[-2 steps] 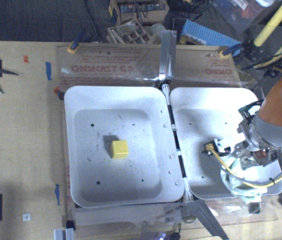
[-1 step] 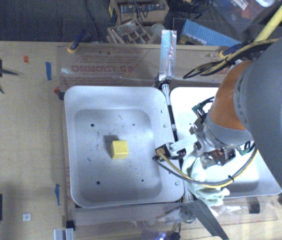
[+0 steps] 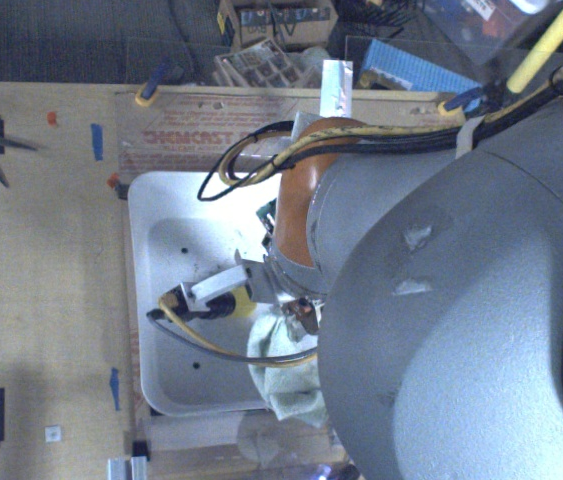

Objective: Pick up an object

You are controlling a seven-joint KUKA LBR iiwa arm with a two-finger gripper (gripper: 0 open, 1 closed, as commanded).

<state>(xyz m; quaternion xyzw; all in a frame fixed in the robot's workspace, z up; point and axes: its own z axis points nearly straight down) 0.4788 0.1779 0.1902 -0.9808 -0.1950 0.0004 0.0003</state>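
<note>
The hand (image 3: pixel 296 313) hangs low in the white bin (image 3: pixel 161 238), and a crumpled pale cloth (image 3: pixel 283 373) lies just beneath it, bunched against the bin's near wall. I cannot tell whether the hand is apart or together.

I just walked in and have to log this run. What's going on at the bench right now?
The grey arm reaches in from the right and bends low over a white bin. Its gripper is down at the upper edge of a crumpled pale cloth, which lies at the bin's lower edge in this view. The arm hides most of that spot, so whether anything has been picked up cannot be told.
</note>
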